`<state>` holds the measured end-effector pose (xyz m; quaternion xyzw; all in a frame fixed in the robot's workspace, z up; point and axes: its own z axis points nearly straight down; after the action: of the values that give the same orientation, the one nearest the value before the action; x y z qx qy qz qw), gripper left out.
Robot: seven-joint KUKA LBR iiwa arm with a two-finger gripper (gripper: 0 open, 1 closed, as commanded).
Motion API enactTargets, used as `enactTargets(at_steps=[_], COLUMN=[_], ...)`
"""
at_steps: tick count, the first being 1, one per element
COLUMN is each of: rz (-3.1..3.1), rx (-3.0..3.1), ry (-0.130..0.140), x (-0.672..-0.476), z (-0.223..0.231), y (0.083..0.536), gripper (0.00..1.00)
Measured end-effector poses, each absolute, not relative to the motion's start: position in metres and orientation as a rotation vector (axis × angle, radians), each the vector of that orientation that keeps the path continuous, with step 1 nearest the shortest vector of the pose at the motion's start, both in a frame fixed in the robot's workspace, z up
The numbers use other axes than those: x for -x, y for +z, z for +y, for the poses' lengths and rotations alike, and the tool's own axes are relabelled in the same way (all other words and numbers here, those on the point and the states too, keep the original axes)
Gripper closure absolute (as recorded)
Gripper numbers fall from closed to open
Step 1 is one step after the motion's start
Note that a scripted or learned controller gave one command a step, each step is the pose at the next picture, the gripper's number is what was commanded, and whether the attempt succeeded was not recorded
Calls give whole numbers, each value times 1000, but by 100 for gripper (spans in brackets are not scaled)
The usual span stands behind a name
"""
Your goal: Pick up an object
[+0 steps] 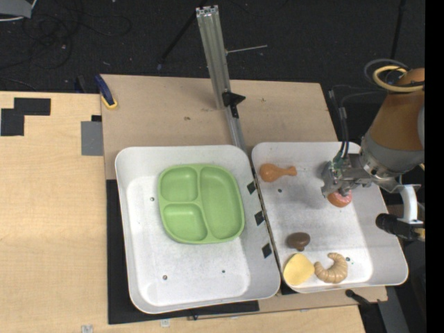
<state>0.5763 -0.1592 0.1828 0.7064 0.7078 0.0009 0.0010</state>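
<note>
Tomato [339, 199], a small, round, smooth red-orange toy, sits in the right bin [388, 269] directly under the end effector [338, 186], which I cannot tell to be open or closed; a centred, straight-down grip should keep the slick ball from squirting out. Nearby lie a drumstick [276, 173], brown lump [299, 241], yellow wedge [298, 270] and ridged croissant [332, 268]; a glossy green divided plate [201, 204] fills the left bin [139, 269].

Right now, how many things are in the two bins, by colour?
Green: 1, plate
Orange: 1, drumstick
Red: 1, ball under the gripper
Brown: 1, lump
Yellow: 1, wedge
Tan: 1, croissant
Total: 6
</note>
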Motion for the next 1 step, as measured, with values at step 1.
enactTargets(at_steps=[1], rz=[2221], rx=[-2218], ry=[2], x=[-578], z=[-161], y=[225], gripper=[100])
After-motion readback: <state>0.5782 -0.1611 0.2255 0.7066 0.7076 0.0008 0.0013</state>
